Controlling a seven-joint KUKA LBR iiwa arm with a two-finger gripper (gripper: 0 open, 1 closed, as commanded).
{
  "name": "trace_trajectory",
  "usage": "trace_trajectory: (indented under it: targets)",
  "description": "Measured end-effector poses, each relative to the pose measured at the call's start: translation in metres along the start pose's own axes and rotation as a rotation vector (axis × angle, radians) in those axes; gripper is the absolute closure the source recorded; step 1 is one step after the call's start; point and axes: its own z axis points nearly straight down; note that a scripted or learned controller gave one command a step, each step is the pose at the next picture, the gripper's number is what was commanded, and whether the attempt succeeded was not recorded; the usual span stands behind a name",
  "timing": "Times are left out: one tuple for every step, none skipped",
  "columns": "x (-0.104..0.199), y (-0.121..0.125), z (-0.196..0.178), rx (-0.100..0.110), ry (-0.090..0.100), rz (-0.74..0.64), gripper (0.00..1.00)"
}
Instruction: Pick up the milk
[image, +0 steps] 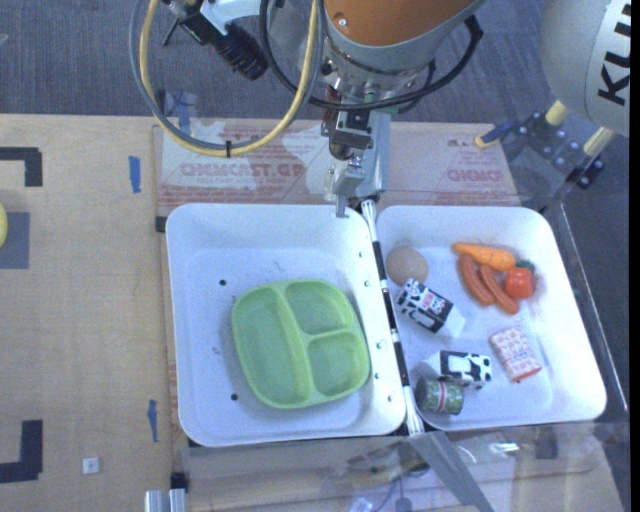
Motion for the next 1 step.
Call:
trace_trajectory:
  targets:
    - [0.0445,-0.0345,-0.0003,0.003,0.002,0.281,1.0]
